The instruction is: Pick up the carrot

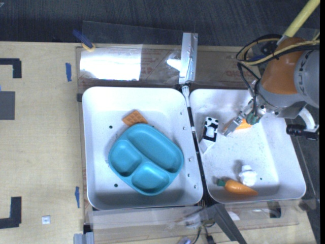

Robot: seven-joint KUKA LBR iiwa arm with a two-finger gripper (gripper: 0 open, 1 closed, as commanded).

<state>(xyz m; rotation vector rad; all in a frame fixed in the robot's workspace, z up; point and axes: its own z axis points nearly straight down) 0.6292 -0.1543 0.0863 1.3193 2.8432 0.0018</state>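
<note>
Carrot point(238, 187) lies flat in the right bin point(284, 156), low in the camera view and close to the bin's near wall. Its green top points toward the divider between the bins and its orange tip toward the arm's side. It rests on the bin floor with nothing gripping it, so it looks not yet picked. A small white object point(248, 176) sits just above it, touching or nearly touching. That crowds the carrot's upper side, so a grasp across the body nearer the tip would likely be cleaner. Further up, well apart from the carrot, the gripper point(238, 125) hangs low over the bin's upper half, angled down toward the divider. A small orange piece point(245, 125) with a bit of green lies right at it. Whether that piece is clamped or merely beside the tool cannot be told from this slant, nor whether the gripper is spread or closed. A black-and-white object point(210, 128) sits near the divider, just beyond the gripper. In the left bin point(96, 136), a blue divided plate point(146, 158) lies tilted, with a tan waffle-like piece point(134, 118) at its upper edge. Both are out of the way. Judgement: the arm would need to travel down the bin to reach the carrot.
</note>
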